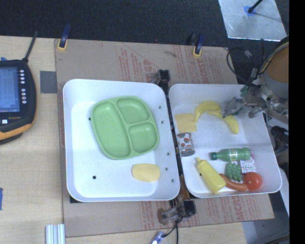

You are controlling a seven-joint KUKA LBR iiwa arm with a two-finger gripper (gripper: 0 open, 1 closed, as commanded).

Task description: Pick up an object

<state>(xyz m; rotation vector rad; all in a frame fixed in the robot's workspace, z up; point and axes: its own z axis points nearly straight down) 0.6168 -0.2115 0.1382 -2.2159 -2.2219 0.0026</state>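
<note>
While the jaws (233, 109) hang low over the far right part of the right bin (219, 89), their state cannot be told: the metal there reads as a grey tangle, so spread or pressed together stays open. They sit at the gap between a curled banana (205, 109) and a smaller yellow piece (232, 124), close to both; nothing is seen pinched. Judged from this, the step in hand is settling onto the banana or the piece beside it. To do it well, centre across the banana's narrow width, not along its curve, and come straight down so one finger does not land on top and skid it away. Just left lies a flat yellow square (185, 122), likely too thin to grip; leave it. Nearer the camera: a small can (185, 143) against the divider, a green bottle (232, 155) on its side, a yellow squeeze bottle (211, 175), a red tomato (252, 181) among crowded bits, all poorer targets because they touch. Left bin (73, 136) holds a green divided plate (124, 127) and a pale yellow lump (145, 172), well apart from the arm. A handheld controller (7, 100) rests on the worktop (25, 182) at left.
</note>
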